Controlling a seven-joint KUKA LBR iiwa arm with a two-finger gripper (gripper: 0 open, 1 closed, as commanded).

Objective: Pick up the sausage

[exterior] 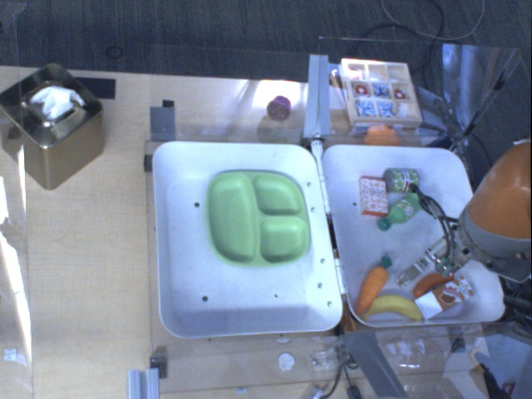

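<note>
We count two shallow white bins (174, 223) | one reddish-brown sausage (430, 283) in right bin's near corner, touching metal gripper (426, 266) | its grip we cannot tell | one orange carrot (373, 283), one yellow banana (394, 307)

Grey arm (499, 243) with rounded orange band, black cable, small silver gripper (428, 266)

I see lots of open floor in the middle of the right bin (474, 177). The sausage (430, 283) is squeezed between the banana (396, 307) and a small packet (456, 291).
</note>
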